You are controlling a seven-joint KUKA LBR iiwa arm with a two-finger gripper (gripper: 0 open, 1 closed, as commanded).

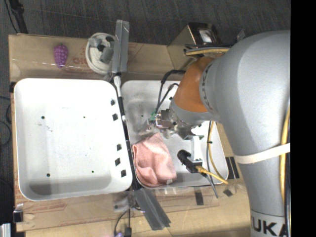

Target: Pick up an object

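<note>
A crumpled pink cloth point(154, 161) lies in the right bin point(138, 95), against its near left corner. My gripper point(159, 124) hangs low in that bin, just above the cloth's far edge, under the orange wrist band point(190, 90). The wrist hides the fingertips, and whether they touch the cloth cannot be made out. The grey arm point(252, 112) covers most of the bin's right side.
The left bin point(64, 137) stands beside it, with a divider with black clips point(118, 132) between the two. On the cardboard behind lie a purple grape-like object point(60, 55) and a white roll point(100, 52). Black and yellow cables point(197, 168) trail over the right bin's near side.
</note>
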